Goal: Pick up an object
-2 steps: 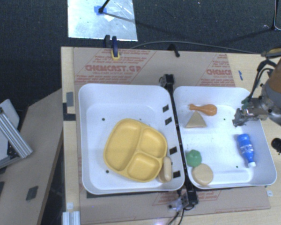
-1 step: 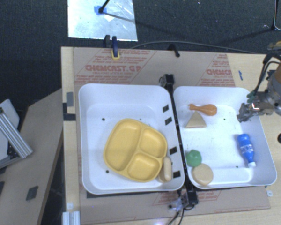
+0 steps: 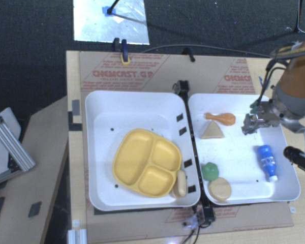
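Right bin (image 3: 244,194): shallow, white, smooth plastic with rounded corners, filling the lower right of the frame.
Puck (image 3: 219,189): pale tan, round and flat, at the right bin's near left corner.
Green piece (image 3: 210,171): small, rounded, matte, just above the puck and touching it or nearly so.
Bottle (image 3: 267,162): blue, glossy, with a white cap toward the near edge, lying on its side at the bin's right.
Wedge (image 3: 212,130): beige, triangular, flat, toward the bin's upper left.
Drumstick (image 3: 221,118): orange, bulbous at one end and tapering to a thin handle, just beyond the wedge.
Left bin (image 3: 99,136): same white plastic, touching the right bin along a black seam at mid-frame.
Tray (image 3: 146,162): yellow, smooth, rounded, split into three wells, lying tilted in the left bin's near half.
Roll (image 3: 180,183): tan, oblong, against the tray's lower right rim, by the bin wall.
Gripper (image 3: 249,125): grey metal, over the right bin's upper middle, right of the wedge and drumstick and apart from both; nothing seen between its fingers, and I cannot tell how far apart they are.
Arm (image 3: 295,85): grey, with an orange band, coming in from the right edge.
Bench (image 3: 142,67): tan board with red lettering, under both bins.
Sheet (image 3: 111,14): shiny, silvery, crinkled, at the upper left on dark carpet.
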Robot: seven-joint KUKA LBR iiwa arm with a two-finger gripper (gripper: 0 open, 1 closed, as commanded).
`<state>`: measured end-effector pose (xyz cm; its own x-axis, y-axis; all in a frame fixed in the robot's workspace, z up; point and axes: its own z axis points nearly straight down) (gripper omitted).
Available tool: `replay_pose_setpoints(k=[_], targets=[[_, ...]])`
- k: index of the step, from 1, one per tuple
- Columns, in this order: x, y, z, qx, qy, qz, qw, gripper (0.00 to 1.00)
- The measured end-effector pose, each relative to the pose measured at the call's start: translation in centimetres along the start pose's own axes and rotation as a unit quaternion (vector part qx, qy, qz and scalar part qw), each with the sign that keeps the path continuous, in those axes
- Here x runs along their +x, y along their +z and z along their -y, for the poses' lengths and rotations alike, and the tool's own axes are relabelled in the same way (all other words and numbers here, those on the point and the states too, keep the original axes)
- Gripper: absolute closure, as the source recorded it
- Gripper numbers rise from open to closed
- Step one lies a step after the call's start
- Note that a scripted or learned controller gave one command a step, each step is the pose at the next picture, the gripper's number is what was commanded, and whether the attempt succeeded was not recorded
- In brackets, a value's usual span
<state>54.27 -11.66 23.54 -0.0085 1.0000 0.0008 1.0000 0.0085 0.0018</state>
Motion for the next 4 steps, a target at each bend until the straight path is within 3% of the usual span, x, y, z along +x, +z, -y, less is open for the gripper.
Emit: replay_pose_setpoints(k=[1,4], targets=[[5.7,1.0,-0.8,0.000,-0.001,0.000,1.0000,1.00],[22.7,-1.1,-1.9,0.000,-0.001,-0.001,1.0000,1.00]])
